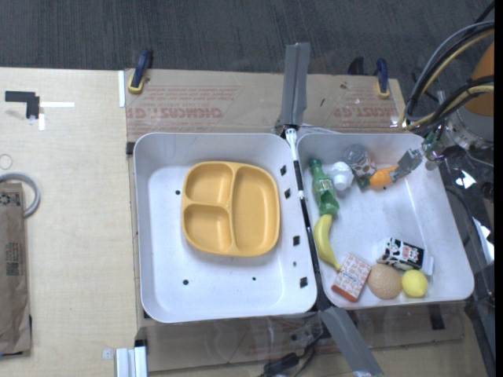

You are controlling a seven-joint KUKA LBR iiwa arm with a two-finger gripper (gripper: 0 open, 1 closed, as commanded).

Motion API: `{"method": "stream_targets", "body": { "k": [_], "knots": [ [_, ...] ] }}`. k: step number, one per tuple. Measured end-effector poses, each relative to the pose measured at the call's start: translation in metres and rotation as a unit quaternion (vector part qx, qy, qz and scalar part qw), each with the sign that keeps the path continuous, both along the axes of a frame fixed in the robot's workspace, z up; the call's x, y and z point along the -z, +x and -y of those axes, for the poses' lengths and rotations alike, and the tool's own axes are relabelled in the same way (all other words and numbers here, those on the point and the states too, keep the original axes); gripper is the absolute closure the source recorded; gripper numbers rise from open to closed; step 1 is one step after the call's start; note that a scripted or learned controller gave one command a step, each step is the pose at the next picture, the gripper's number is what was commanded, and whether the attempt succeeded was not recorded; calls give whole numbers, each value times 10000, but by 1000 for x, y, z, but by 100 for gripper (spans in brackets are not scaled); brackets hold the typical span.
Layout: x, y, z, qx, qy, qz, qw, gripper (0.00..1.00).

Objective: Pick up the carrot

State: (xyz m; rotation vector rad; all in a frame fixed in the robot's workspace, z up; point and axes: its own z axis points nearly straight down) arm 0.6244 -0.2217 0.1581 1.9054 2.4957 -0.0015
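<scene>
Gripper (406,166) low in the right bin (452,234), near its far wall; grip state: cannot tell from this angle. Carrot (380,178), an orange stub, lies just beside the gripper at its 8 o'clock, apparently touching the tip; not seen held. Arm (464,128) enters from 3 o'clock of the view, wrist angled down toward 8 o'clock, cables looping above.

Round the carrot: grey crumpled item (357,162) at its 10 o'clock, white ball (342,176) at 9, green bottle (322,187) further toward 9. Banana (324,242) along the bin's left wall. Near edge: snack packet (350,276), brown round item (384,282), lemon (415,283), black-and-white carton (403,254). Left bin (157,289) holds a yellow divided plate (232,209).
</scene>
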Motion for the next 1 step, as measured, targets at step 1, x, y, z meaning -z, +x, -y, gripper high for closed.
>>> {"method": "stream_targets", "body": {
  "k": [1],
  "knots": [
    [68, -24, -7, 457, 53, -20, 9989, 0]
  ]
}}
